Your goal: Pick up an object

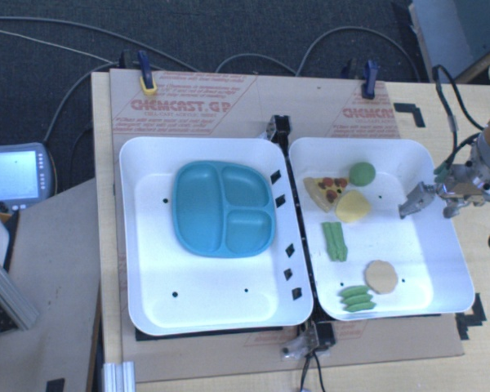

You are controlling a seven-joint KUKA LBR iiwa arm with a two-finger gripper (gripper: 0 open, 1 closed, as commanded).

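Camera view is showing the two-finger gripper (433,201) hanging spread open and gripping nothing at three o'clock in the right white bin (441,296), likely lining up on the yellow lemon-shaped toy (353,207) lying at its nine o'clock, well apart.

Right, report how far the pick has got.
Nothing is lifted yet. The round green ball, yellow lemon-shaped piece, pizza slice, green bean strips, tan cookie and green pea pods all lie in the right bin. The gripper sits at its right side, open and holding nothing. Grasp and lift remain.
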